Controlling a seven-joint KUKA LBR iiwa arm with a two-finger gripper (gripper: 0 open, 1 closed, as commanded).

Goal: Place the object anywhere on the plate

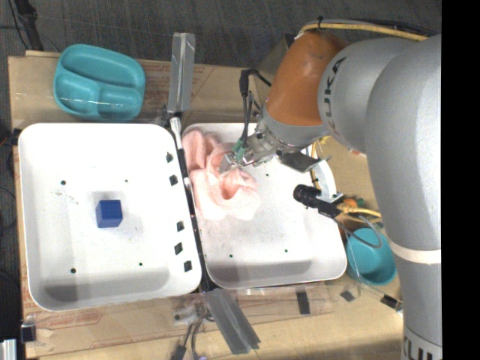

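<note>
Cloth [219, 177], pink, bunches at ten o'clock in the right bin [300, 265]; gripper [241, 156] upon it, grip unreadable, may snag.

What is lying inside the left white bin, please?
Inside the left bin lies one small blue cube on the white floor, near the middle. Small dark dots mark the floor around it. Nothing covers this bin; the arm is over the right bin.
</note>
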